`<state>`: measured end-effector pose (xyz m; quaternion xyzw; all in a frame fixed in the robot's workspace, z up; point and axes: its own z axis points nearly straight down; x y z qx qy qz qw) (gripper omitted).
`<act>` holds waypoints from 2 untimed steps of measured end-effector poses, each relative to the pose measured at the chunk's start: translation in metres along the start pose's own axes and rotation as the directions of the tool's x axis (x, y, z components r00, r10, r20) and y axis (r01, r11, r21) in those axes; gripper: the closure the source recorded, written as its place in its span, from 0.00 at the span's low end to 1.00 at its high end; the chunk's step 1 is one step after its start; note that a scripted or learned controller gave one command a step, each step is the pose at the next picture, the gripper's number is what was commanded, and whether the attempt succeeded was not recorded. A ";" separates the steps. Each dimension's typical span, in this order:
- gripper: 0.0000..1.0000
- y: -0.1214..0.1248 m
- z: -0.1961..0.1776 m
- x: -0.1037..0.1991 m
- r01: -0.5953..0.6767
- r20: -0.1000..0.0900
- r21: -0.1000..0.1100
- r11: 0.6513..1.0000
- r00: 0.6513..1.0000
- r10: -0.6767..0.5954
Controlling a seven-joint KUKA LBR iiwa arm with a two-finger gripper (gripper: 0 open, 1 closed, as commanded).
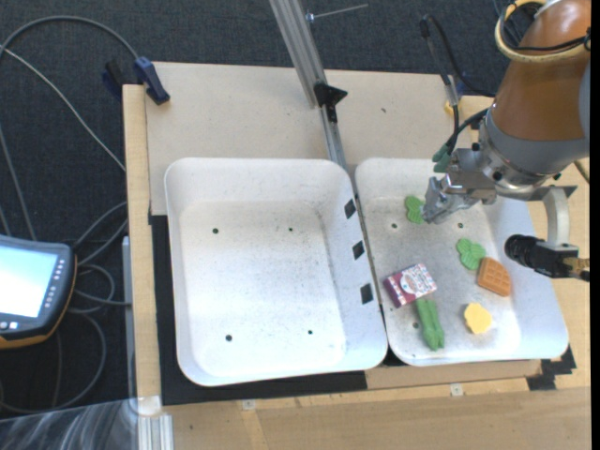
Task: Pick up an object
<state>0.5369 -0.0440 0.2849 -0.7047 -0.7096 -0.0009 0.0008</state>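
A green stick toy (429, 323) lies well below the gripper (437, 209), whose finger spread I cannot tell; it should descend squarely onto the green piece (413, 208) beside it.

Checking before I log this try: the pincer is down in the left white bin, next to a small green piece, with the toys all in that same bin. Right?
Wrong bin. The camera view shows the pincer down in the right shallow white plastic bin, not the left one. The rest stands: it sits next to the small green piece, and the toys all lie in that same bin.
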 end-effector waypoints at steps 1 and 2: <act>1.00 0.005 0.020 0.057 0.000 -0.001 0.006 1.000 1.000 0.000; 1.00 0.019 0.021 0.111 0.000 0.000 -0.001 1.000 1.000 0.000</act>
